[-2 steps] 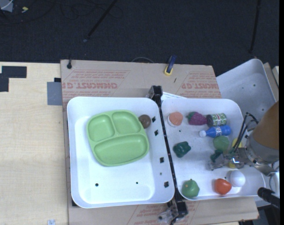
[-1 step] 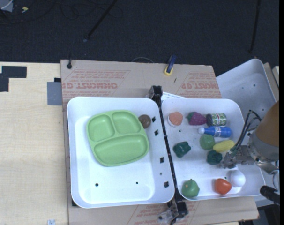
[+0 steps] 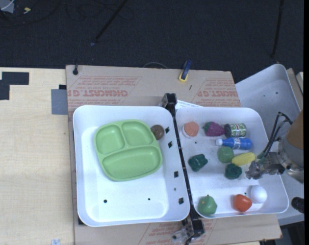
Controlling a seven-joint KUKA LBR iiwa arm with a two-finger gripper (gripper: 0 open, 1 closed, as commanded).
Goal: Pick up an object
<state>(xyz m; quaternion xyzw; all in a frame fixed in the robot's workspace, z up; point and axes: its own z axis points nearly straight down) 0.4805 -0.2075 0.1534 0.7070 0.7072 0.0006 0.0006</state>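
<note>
Apparently the pincer (image 3: pixel 256 171) hovers by the right bin's right wall; whether it grips anything, I cannot tell. Nearest lies the yellow toy (image 3: pixel 243 159), likely light, smooth plastic, best pinched across its narrow middle.

Left of the divider (image 3: pixel 179 152) a tray (image 3: pixel 128 150) lies in its bin (image 3: pixel 88 188); right of the divider, scattered toys (image 3: pixel 198 162).

Grey arm (image 3: pixel 292 160) – orange band above wrist, black cables looping, dark metallic gripper (image 3: pixel 254 171).
</note>
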